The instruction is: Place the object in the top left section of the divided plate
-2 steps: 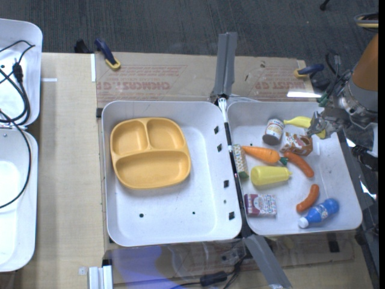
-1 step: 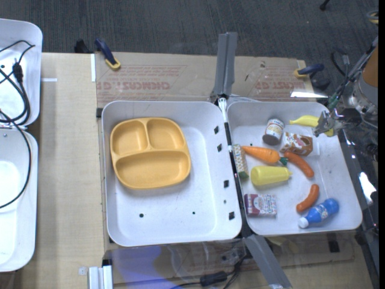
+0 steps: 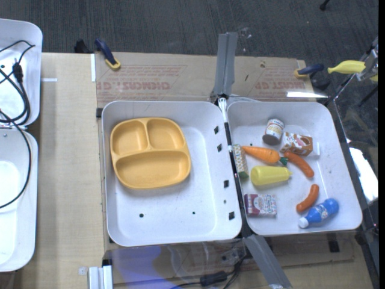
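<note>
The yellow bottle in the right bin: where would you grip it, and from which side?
Across the middle of the yellow bottle, coming straight down from above. It lies on its side, long axis left-right, so fingers close front-to-back. The carrot lies close behind, leaving little room.

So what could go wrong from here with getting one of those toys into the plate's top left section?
The toys in the right bin lie crowded: the carrot touches the yellow bottle and sausage, so a pick may nudge or catch a neighbour. The yellow plate has low ridges between sections, so a round item dropped in the top left section might roll over into another.
</note>
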`<state>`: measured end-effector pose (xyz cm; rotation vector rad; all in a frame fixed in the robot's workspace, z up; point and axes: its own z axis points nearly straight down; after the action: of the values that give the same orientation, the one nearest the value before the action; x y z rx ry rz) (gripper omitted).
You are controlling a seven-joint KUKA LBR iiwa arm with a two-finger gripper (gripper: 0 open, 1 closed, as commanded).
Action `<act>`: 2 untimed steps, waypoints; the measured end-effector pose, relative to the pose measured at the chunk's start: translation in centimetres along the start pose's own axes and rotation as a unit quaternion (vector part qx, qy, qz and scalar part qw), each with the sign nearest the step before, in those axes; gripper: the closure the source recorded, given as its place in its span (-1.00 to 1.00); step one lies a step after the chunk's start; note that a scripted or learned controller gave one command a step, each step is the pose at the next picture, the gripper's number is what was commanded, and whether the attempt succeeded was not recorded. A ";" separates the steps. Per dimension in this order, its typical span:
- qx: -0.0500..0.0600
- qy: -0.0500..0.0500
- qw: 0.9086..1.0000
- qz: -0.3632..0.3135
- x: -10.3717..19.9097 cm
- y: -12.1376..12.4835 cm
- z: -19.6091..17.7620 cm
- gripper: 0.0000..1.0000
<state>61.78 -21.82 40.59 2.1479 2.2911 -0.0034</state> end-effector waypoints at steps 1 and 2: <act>0.002 0.000 0.985 0.174 5.7 -1.2 2.6 1.00; 0.001 0.000 0.991 0.134 0.3 -2.7 -3.5 1.00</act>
<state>59.06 -21.67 44.07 2.4371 1.9824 -0.0049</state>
